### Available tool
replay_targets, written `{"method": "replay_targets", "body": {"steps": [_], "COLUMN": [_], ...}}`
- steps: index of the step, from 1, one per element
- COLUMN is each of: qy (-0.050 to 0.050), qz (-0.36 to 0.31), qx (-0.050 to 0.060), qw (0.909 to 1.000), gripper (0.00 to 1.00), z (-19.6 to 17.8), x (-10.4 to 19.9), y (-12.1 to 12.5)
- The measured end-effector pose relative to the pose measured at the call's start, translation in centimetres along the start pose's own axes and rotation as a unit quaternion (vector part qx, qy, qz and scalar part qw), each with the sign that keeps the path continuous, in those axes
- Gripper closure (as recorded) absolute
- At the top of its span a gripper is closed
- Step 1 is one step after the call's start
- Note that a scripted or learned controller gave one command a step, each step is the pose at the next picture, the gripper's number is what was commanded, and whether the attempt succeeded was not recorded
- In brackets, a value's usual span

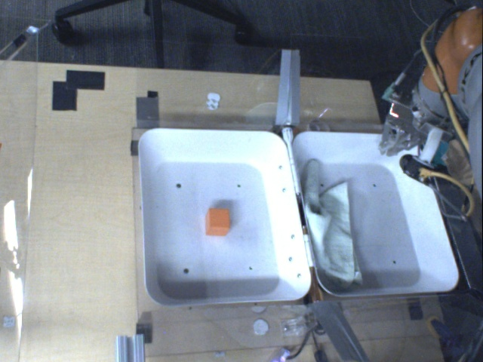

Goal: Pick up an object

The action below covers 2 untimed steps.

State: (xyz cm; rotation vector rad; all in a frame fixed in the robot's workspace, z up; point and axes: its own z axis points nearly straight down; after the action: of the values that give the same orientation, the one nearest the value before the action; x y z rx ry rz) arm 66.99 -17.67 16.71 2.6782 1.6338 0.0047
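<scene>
Grey cloth (336,225) lies in the right bin (423,277) – gripper (398,138) over its far-right corner, orange cube (218,222) well left – gripper state unclear

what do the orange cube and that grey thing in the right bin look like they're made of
The orange cube looks like foam or matte plastic: flat even colour, no shine, crisp edges. The grey thing in the right bin seems to be soft cloth, perhaps a towel: it lies crumpled, with folds and a limp outline. Neither can be settled from this view.
</scene>
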Motion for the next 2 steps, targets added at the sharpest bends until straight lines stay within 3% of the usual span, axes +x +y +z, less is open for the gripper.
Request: {"method": "replay_targets", "body": {"steps": [1, 2], "qy": [0.001, 0.0], "qz": [0.04, -0.007], "qx": [0.002, 0.002], "qw": [0.9992, 1.0], "gripper": [1.0, 1.0], "z": [-0.3, -1.1], "x": [-0.4, -0.9], "y": [-2.8, -5.6]}}
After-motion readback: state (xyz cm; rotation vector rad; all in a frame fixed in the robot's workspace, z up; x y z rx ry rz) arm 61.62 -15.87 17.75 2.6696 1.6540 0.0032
